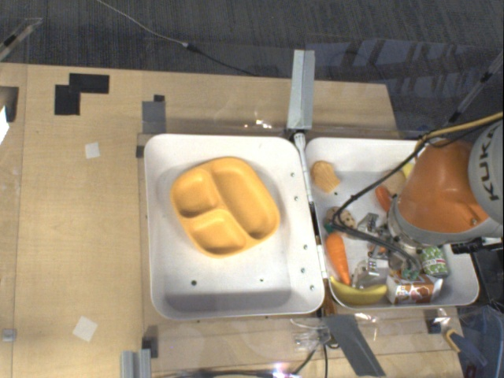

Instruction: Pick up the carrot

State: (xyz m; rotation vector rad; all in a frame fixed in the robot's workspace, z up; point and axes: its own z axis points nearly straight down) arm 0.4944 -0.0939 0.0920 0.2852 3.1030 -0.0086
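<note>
The carrot (337, 258) lies lengthwise along the left side of the right bin (471, 288), orange with its tip pointing toward the front. My gripper (368, 272) hangs low over the bin just right of the carrot, beneath the orange band of the arm (442, 189). Nothing of the carrot sits inside the gripper. The arm hides the middle and right of this bin.
A yellow banana (359, 293) lies along the right bin's front wall, just below the carrot and gripper. A tan bread-like piece (324, 176) sits at the back left. Printed packets (415, 290) lie front right. The left bin (228, 302) holds a yellow divided plate (225, 205).
</note>
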